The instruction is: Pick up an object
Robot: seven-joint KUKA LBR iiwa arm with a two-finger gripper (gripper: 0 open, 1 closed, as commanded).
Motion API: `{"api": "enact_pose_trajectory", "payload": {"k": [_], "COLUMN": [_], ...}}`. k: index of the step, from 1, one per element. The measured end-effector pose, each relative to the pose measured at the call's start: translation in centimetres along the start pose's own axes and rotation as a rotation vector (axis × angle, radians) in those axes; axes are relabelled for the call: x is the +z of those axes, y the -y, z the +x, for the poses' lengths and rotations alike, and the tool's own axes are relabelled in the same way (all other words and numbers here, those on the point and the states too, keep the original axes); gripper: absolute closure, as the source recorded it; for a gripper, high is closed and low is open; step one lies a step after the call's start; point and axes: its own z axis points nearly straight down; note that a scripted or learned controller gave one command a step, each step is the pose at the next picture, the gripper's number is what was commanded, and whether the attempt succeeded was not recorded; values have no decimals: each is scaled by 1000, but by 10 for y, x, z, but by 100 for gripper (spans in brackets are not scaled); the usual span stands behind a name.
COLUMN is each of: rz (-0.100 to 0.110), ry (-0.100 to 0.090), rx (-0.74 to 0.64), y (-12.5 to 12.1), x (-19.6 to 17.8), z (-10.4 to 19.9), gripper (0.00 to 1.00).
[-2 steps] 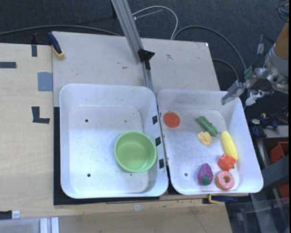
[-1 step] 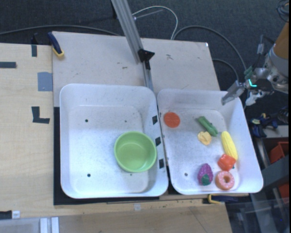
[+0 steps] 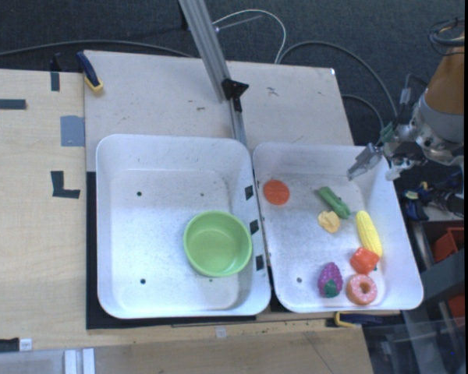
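Note:
The right bin (image 3: pixel 296 162) holds several toy foods: an orange-red round piece (image 3: pixel 277 192), a green vegetable (image 3: pixel 334 202), a small yellow piece (image 3: pixel 328 222), a yellow corn cob (image 3: pixel 368 233), a red-orange pepper (image 3: pixel 364 260), a purple fruit (image 3: pixel 329 279) and a pink donut (image 3: pixel 362 290). My gripper (image 3: pixel 374 167) hovers over that bin's far right corner, up and to the right of the green vegetable. It is open, with nothing between its fingers.
A green bowl (image 3: pixel 217 244) sits in the left bin (image 3: pixel 140 170), near the wall it shares with the right bin. A slanted metal pole (image 3: pixel 210 41) ends at a black clamp behind the bins. Cables lie on the floor beyond the bench.

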Motion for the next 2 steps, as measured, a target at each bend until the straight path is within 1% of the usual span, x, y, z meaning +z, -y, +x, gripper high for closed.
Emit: {"api": "enact_pose_trajectory", "payload": {"k": [1,2], "rz": [1,2], "ry": [-1,-1], "rx": [-2,-1], "y": [-8,-9], "x": [58,123], "z": [5,4], "gripper": [0,0]}}
